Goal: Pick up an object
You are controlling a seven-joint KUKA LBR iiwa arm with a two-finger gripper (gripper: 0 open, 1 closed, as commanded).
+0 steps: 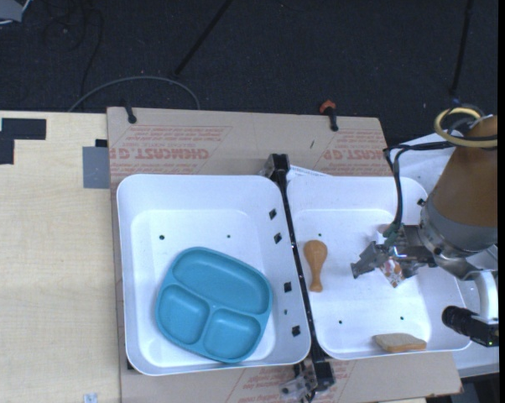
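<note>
Fingers (393, 269) of the gripper (385, 259) look clamped on a small crinkled wrapper (394, 270) above the right bin (353, 342); lifting clear remains.

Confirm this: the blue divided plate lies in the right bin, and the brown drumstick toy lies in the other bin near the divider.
Not quite. The camera view shows the blue divided plate in the left bin, not the right one. The brown drumstick toy does lie in the other bin, the right bin, near the divider.
</note>
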